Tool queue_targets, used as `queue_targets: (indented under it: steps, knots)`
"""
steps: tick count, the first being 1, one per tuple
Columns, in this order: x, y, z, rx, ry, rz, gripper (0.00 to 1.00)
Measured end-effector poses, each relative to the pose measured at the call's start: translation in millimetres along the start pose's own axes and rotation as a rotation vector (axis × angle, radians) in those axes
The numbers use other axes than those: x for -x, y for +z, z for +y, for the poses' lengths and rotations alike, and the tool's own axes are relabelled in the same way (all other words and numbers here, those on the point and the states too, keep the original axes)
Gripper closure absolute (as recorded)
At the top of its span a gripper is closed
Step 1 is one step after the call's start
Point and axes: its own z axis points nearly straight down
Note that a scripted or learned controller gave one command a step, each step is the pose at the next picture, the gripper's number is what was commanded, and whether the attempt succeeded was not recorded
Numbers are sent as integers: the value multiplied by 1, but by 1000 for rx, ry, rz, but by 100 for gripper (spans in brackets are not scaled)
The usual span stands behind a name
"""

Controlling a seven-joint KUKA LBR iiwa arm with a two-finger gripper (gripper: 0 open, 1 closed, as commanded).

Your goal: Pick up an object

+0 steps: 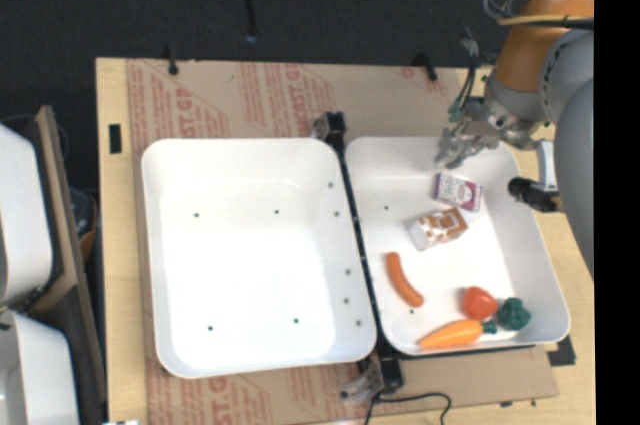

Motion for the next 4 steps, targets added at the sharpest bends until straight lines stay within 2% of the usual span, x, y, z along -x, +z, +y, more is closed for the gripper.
queue_targets:
  steps: [1, 2, 3, 4]
  knots:
    - [0, 0, 0, -1, 0, 0, 0]
    - [12, 36, -47, 0, 3, 0, 0]
    - [-6, 35, -32, 2, 68, 0, 0]
    - [-31, 35, -66, 3, 1, -1, 0]
